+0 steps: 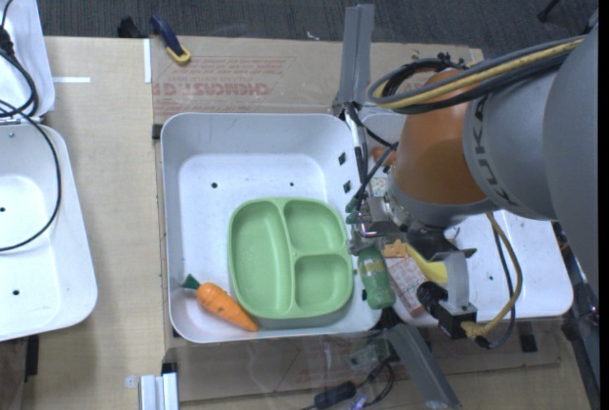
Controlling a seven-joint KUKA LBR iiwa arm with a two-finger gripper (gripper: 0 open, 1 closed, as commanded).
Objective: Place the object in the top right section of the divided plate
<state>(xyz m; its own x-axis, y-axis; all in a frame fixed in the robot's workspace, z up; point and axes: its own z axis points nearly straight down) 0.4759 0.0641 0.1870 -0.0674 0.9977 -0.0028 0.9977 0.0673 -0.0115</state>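
Camera view: claw (373, 251) state unclear beside green divided plate (289, 258), toy carrot (223, 302) touching plate's lower-left edge.

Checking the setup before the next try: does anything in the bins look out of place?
Nothing looks spilled or damaged. The green divided plastic plate lies flat in the left white bin, all sections bare; the orange toy carrot lies on the bin floor against the plate's lower-left rim.

Green divided plate (288, 256) (3 sections) lies flat; toy carrot (225, 303) touches its edge.
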